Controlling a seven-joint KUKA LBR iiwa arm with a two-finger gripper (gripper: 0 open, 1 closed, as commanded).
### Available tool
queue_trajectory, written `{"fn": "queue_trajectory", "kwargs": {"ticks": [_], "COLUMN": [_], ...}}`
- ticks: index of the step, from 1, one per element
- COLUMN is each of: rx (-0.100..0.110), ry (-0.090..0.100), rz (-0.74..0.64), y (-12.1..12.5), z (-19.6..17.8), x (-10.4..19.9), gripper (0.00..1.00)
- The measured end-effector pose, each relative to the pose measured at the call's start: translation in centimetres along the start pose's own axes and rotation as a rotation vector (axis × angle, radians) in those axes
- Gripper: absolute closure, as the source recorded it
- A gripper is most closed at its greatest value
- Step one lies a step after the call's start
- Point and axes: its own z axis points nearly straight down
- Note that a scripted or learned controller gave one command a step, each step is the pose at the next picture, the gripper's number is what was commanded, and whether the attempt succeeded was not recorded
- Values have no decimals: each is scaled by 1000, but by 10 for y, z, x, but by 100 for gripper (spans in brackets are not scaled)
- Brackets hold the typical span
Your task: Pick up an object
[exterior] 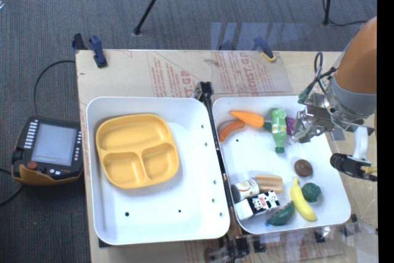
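Because the gripper (pixel 303 130) hangs over the right bin (pixel 345 194) just beside the green bottle (pixel 279 127), with a purple piece at its tip that we cannot identify, we judge a clean pick uncertain. Whether it is parted or closed we cannot tell, and nothing visibly sits in its grasp. The bottle lies close to the carrot (pixel 247 118) and the orange sausage (pixel 230 130), so a descent slightly off could shove it into them or pinch two things at once. Its rounded body may roll away. The banana (pixel 301 200), brown disc (pixel 303 167) and bread roll (pixel 269 182) lie apart.
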Motion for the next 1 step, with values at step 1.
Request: {"fn": "queue_trajectory", "kwargs": {"ticks": [1], "rx": [10], "ry": [0], "rz": [281], "y": [-85], "z": [31], "x": [14], "gripper": [100]}}
